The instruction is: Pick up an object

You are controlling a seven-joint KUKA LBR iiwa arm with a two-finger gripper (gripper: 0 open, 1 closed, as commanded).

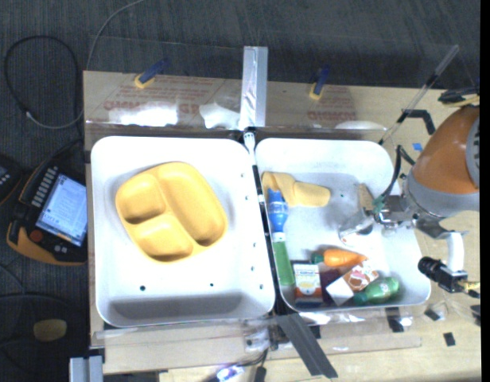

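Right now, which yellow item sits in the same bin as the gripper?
The small pale-yellow piece at the top of the right bin, left of the gripper. The big compartmented yellow tray lies alone in the left bin.

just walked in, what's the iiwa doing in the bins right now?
The arm reaches in from the right, its gripper low over the right bin, above a bare patch of floor. Nothing shows between its fingers. The clutter sits nearby: a carrot, a green bottle and a blue tube. The left bin holds a yellow divided tray.
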